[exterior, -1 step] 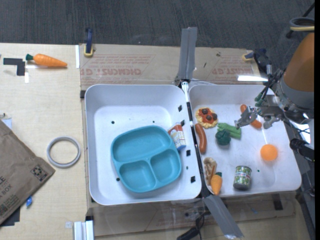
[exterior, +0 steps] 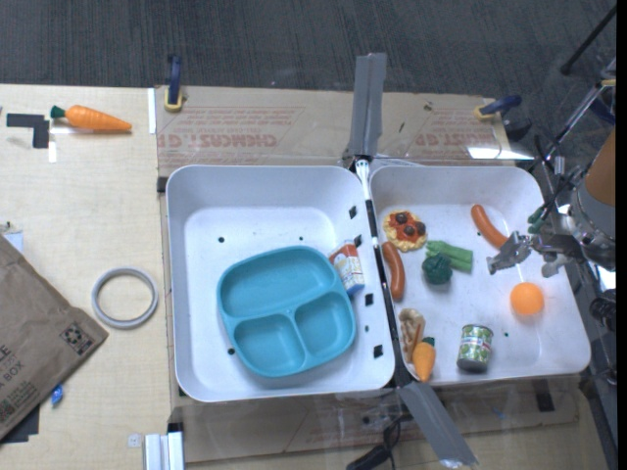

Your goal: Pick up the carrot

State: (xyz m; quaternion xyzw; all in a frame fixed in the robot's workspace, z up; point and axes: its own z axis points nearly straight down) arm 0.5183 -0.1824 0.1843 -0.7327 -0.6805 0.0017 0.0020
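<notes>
**Carrot: position and pincer status**

Carrot, long [exterior: 93, 118]: on the bare counter [exterior: 88, 213] at far upper left, outside both bins, lying flat with green end to the left.

Grey ring [exterior: 124, 296]: flat on the counter, lower left, just right of a cardboard box [exterior: 39, 346].

Left bin [exterior: 181, 262]: contains a blue divided plate [exterior: 285, 310], with a small labelled bottle [exterior: 347, 265] touching the plate's upper right rim.

Right bin [exterior: 563, 360], left to right:
- Second carrot, small [exterior: 423, 358]: at the bin's lower left corner, near-upright in view, touching a beige toy [exterior: 410, 323] just above.
- Red sausage [exterior: 395, 269] along the left wall, below a toy pizza [exterior: 405, 228].
- Green vegetable [exterior: 438, 265] near the centre.
- Green-labelled can [exterior: 475, 348], upright, just right of the small carrot.
- Another sausage [exterior: 487, 225], tilted, toward the back.
- Orange ball [exterior: 527, 300] toward the right wall.

Pincer [exterior: 507, 255]: over the right bin, between the tilted sausage and the orange ball, well apart from both carrots. Nothing seen held. Opening width: cannot tell.
</notes>
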